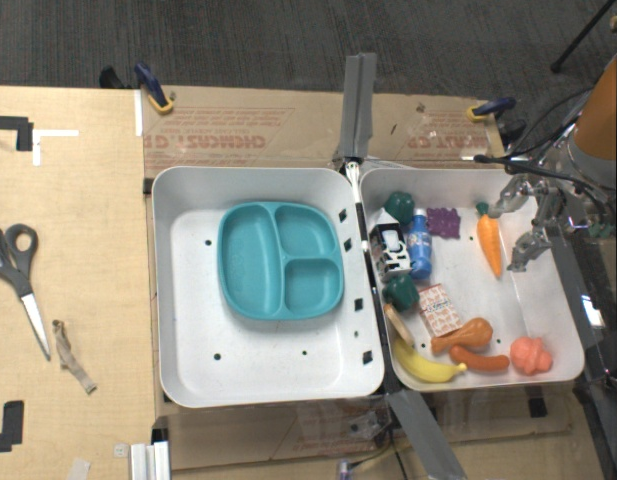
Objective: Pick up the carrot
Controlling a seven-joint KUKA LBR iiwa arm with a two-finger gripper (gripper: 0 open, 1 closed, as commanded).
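The carrot (489, 245), orange with a small green top, lies lengthwise on the floor of the right bin (548, 298), near its far right side. My gripper (516, 230) hangs just to the right of the carrot, at the bin's right wall. Its two fingers stand open, one by the carrot's green top and one beside its lower half. Nothing is between them, and the carrot rests on the bin floor.
The right bin also holds two green pieces (399, 206), a blue bottle (419, 243), purple grapes (444, 222), a banana (426, 366), a drumstick (463, 334) and a pink lump (531, 355). A teal divided plate (283, 260) sits in the left bin. Scissors (18, 268) lie on the bench.
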